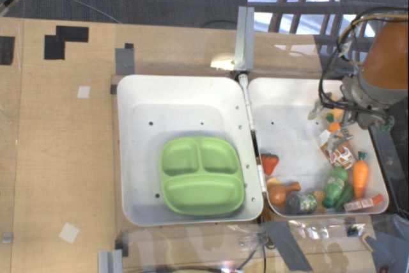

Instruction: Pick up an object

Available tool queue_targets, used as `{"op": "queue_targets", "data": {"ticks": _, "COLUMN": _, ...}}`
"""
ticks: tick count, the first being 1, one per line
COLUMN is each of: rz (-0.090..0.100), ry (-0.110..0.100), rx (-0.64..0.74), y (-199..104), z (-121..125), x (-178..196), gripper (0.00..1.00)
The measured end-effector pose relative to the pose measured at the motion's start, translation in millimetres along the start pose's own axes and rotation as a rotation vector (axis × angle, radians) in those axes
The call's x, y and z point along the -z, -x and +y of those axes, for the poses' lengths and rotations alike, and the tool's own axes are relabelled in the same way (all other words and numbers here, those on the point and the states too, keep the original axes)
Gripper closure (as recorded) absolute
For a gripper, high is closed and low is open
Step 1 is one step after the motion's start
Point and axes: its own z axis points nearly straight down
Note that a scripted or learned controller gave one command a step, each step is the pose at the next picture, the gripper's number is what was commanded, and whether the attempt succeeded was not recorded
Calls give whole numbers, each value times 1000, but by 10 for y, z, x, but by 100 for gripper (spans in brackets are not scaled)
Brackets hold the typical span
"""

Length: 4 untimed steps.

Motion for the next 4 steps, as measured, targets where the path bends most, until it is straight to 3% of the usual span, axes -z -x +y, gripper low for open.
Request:
{"op": "queue_targets", "data": {"ticks": 1, "rz": -3, "ry": 0, "rx": -62, "y": -393, "z": -3, "x": -508, "gripper": 0}}
{"op": "queue_targets", "data": {"ticks": 2, "rz": -13, "ry": -6, "rx": -184, "y": -867, "z": 328, "x": -479, "gripper": 0}}
{"op": "queue_targets", "data": {"ticks": 3, "rz": -9, "ry": 2, "rx": -162, "y": -247, "z": 1036, "x": -488, "gripper": 0}}
{"op": "queue_targets", "data": {"ticks": 4, "rz": -6, "ry": -1, "rx": -220, "y": 563, "z": 408, "x": 289, "gripper": 0}}
